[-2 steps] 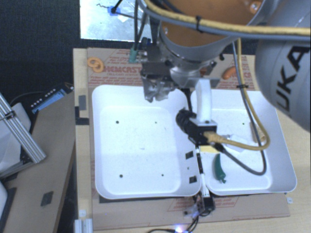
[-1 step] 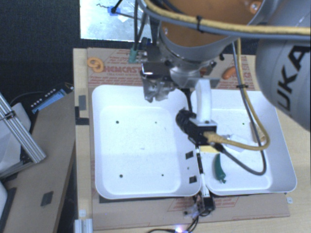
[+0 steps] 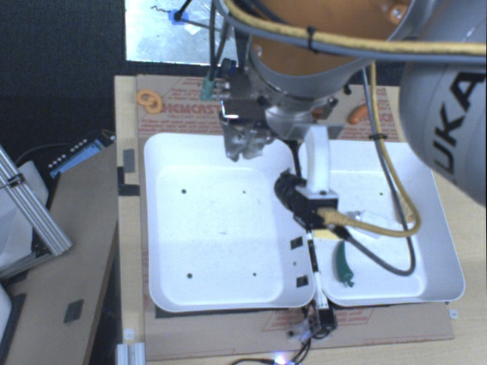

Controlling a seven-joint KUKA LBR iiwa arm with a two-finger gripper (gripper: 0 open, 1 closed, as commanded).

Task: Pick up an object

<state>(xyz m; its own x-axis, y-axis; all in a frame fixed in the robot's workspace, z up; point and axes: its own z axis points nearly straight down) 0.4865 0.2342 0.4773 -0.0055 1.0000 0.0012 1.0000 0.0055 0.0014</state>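
Tool (image 3: 245, 149): hanging over the left bin's (image 3: 175, 204) far edge; grip state unclear.
Green object (image 3: 344, 265): lying in the right bin (image 3: 426, 226), near its front.

We see a bulky grey arm (image 3: 449, 90) with large white lettering on its casing, a broad orange band (image 3: 327, 21) above the wrist, yellow and dark cables (image 3: 380, 226) looping alongside, and a metallic grey gripper (image 3: 245, 144).
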